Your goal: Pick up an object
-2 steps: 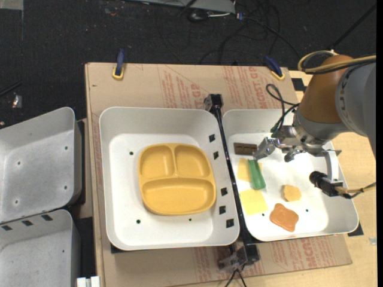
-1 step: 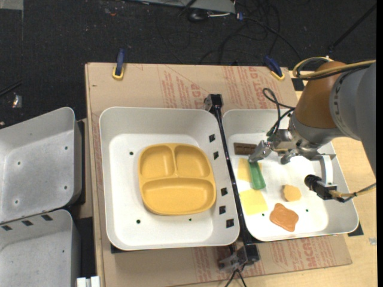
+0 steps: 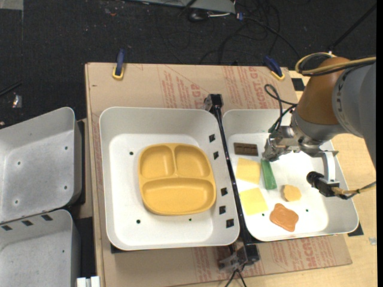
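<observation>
In the right bin (image 3: 341, 220) lie a green stick (image 3: 267, 175), two pale yellow slabs (image 3: 248, 171) (image 3: 252, 200), a small brown bar (image 3: 245, 149), an orange lump (image 3: 283, 217) and a small tan piece (image 3: 292, 193). My gripper (image 3: 272, 151) hangs low over the bin, right above the upper end of the green stick. The wrist and its cables hide the fingertips. Nothing shows lifted off the bin floor.
The left bin (image 3: 116, 160) holds a yellow divided tray (image 3: 177, 179). A black divider rail (image 3: 226, 172) runs between the bins. A black fitting (image 3: 320, 183) sticks out near the right bin's right wall. Spare white bin lids (image 3: 36, 166) lie at the far left.
</observation>
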